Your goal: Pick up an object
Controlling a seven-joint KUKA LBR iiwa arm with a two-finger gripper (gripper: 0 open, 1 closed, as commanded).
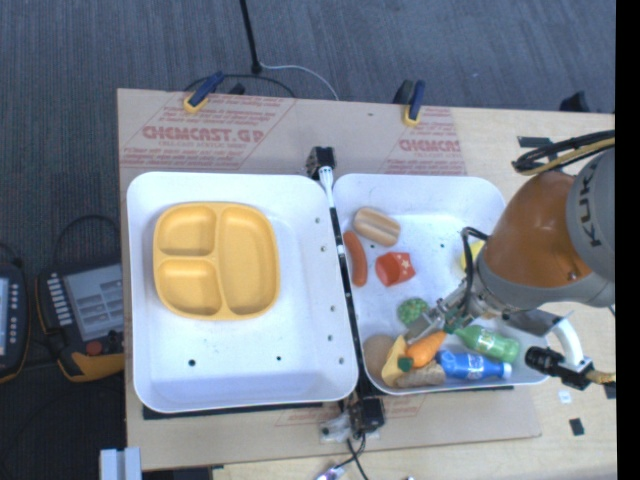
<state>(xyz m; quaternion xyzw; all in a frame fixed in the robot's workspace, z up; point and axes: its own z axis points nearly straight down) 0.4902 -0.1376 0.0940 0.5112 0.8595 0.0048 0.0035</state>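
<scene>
The likeliest target is the toy carrot (425, 348), which lies tilted in the near part of the right bin (430, 190), its orange body pointing up toward the gripper (440, 320). The gripper sits just above the carrot's upper end, between it and the green broccoli piece (412, 311). I judge this to be the reach-and-close step: the tool is down among the toys, nothing is lifted clear, and no object is plainly seen between the fingers. Whether those fingers are spread or closed cannot be told; they are small, dark and partly lost against the clutter.

The next move calls for care, because the carrot is crowded. A green bottle (490, 343) lies just beside it on the arm's side, a blue bottle (474, 366) touches or nearly touches it below, and a yellow wedge (393, 353) with a brown rounded piece (378, 348) sits against its lower end. A clean grasp needs the fingers to straddle the carrot alone, then a straight lift.

Farther from the carrot lie a red pepper-like toy (394, 267), a sausage (354, 258) and a hot-dog bun (376, 226).

The arm (535, 238) reaches in over the right bin's far side, its orange band bulking above the wrist, which bends down and toward the carrot. Beyond the divider, the left bin (200, 368) holds a yellow divided plate (215, 260); both bins rest on the table (470, 133).
</scene>
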